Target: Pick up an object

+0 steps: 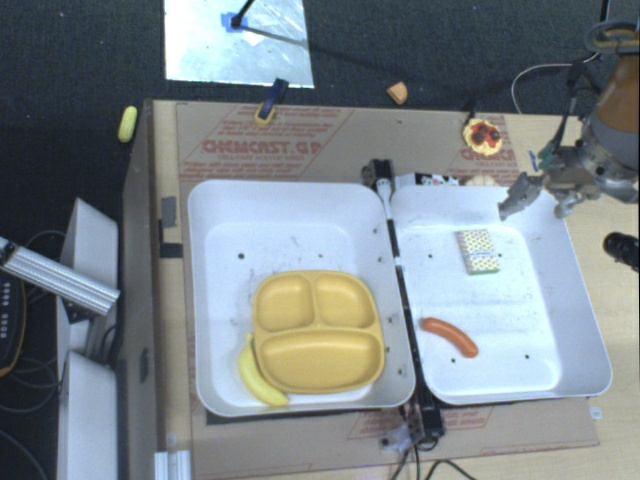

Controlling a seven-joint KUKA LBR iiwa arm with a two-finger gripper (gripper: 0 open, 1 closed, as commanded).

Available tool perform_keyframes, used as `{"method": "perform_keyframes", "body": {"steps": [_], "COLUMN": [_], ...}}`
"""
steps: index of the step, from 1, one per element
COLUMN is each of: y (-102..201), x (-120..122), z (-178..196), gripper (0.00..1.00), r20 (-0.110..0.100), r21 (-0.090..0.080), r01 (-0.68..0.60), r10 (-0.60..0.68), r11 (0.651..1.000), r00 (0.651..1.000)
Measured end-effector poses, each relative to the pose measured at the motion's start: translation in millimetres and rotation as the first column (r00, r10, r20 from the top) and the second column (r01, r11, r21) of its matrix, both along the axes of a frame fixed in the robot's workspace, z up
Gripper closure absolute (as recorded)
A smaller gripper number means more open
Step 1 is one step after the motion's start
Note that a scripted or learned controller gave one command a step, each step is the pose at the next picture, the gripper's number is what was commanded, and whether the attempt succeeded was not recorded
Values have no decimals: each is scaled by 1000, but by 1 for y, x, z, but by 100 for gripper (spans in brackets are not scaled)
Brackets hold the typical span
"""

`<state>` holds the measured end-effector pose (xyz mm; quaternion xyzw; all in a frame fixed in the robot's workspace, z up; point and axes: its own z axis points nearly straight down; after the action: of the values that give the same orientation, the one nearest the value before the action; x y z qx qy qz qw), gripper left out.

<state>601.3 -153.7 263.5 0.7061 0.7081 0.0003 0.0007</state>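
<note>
Light is even and fairly bright over the two white bins, which look slightly washed out, with little surface detail. The dark floor around the bench stays dim and grainy. A reflective sheet near the top edge throws pale glare. Shadows are soft and short: a faint one lies under the yellow divided plate and beside the orange sausage. The whole view is low in resolution and mildly soft, with the arm at the right edge blurred.
</note>
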Motion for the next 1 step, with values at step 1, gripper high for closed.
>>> {"method": "perform_keyframes", "body": {"steps": [1], "y": [-12], "x": [8], "z": [-85], "gripper": [0], "r20": [-3], "r21": [1], "r01": [2], "r10": [-2], "r11": [1000], "r00": [1000]}}
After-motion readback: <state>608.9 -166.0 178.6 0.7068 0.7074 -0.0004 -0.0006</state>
